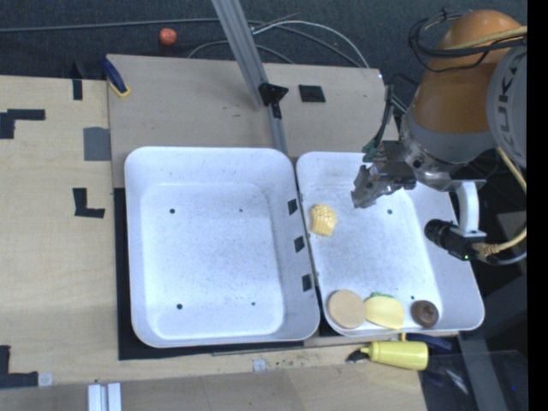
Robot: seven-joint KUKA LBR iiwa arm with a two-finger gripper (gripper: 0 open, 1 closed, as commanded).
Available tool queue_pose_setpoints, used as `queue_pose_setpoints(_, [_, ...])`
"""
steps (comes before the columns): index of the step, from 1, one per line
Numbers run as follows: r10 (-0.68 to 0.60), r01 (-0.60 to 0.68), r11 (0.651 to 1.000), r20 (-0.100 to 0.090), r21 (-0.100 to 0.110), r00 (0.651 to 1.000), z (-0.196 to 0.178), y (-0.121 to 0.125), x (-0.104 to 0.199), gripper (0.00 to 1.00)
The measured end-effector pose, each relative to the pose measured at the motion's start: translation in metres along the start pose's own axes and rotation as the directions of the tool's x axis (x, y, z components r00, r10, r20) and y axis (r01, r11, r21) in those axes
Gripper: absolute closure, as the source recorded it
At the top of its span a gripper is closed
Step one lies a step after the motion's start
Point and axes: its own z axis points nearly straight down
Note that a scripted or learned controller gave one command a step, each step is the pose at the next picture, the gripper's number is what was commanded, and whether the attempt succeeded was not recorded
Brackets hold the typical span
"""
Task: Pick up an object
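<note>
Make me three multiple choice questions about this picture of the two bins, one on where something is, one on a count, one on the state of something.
1. Where does the corn piece lie?
A. left bin
B. right bin, near its left wall
C. on the bench

2. How many things lie along the right bin's near edge?
A. three
B. one
C. five

3. What is the tool doing?
A. resting on the bench
B. lying in the left bin
C. hanging over the right bin

Answers: B, it sits just right of the divide; A, tan disc, yellow piece, brown ball; C, it hangs right of the corn.

Partial grey lettering, likely "UK", on arm housing [518,84] at right edge; cut off by frame. No other readable text.
</note>
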Motion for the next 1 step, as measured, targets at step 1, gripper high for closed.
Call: queue_pose_setpoints(1, [0.001,-0.001,1.000,0.000,0.001,1.000,0.0229,0.0020,0.0472,1.00])
